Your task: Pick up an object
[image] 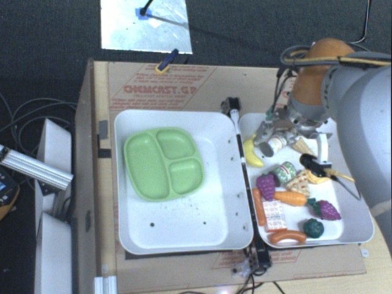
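My gripper [269, 138] hangs low over the far left part of the right bin [358, 228]. A small grey can [278, 144] lies on its side right at the gripper's tip; whether it is between the fingers I cannot tell. A yellow banana [252, 154] lies just left of it by the bin wall. Nearer the front are a green-labelled can [284, 171], purple grapes [266, 185], a carrot [290, 197], a red-and-white packet [274, 214], a second bunch of grapes [328, 210], a dark green broccoli [313, 228] and a hot dog [286, 237].
The left bin [184, 225] holds a green divided plate [163, 163]. A clip-lined divider [243, 164] runs between the two bins. The grey arm [361, 121] with its orange band [309, 84] covers the right bin's far right. A cone [302, 146] and a waffle [300, 180] lie by the gripper.
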`<state>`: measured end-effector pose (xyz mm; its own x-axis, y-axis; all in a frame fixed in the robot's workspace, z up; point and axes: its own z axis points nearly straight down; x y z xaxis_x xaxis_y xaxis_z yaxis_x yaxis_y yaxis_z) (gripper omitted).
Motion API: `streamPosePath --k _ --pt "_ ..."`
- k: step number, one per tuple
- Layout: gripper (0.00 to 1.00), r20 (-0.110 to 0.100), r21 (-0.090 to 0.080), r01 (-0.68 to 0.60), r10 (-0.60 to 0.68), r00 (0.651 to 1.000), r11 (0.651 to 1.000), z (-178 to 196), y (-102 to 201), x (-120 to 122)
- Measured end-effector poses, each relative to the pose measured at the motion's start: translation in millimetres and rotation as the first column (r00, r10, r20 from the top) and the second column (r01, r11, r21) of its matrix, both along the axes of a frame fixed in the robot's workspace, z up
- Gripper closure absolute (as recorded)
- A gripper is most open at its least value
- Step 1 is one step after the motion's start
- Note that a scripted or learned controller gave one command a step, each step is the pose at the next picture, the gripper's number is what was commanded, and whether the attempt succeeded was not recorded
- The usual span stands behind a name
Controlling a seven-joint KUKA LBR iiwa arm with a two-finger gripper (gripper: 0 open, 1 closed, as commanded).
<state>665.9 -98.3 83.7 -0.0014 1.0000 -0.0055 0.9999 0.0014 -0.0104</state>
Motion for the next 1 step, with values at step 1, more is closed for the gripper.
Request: streamPosePath --k 1 --pt "1.0 0.015 0.003 -0.005 0.005 1.0 1.0 12.6 3.6 3.9"
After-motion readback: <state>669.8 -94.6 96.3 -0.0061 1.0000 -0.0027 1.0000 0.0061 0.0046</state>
